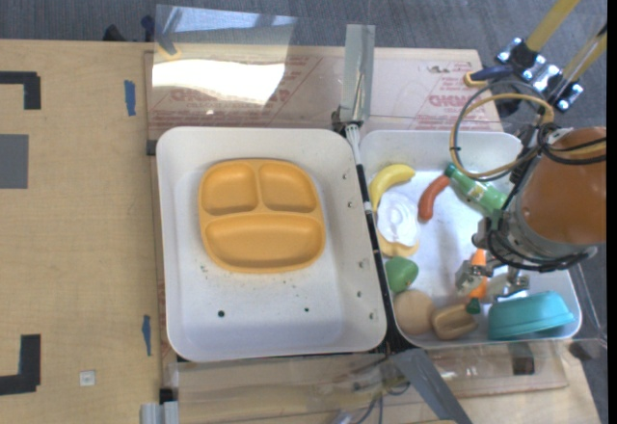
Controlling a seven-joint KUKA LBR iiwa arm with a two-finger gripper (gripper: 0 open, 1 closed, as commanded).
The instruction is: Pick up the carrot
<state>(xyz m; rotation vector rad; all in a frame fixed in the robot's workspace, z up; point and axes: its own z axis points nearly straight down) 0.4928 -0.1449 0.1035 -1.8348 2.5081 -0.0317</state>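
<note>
Carrot, a small orange piece (477,292), is seen at the gripper (479,276), just left of the teal plastic bowl (528,314); whether it is gripped cannot be told; lifting is judged not yet done

A yellow-orange three-section plastic plate (260,216) sits in the speckled white left bin (183,249). The white right bin (439,249) holds a yellow banana (388,181), an orange-red chilli-shaped piece (433,197), a green rounded piece (400,272), a tan roll (415,311) and a teal bowl (528,314). The table (72,220) is brown cardboard.
</note>
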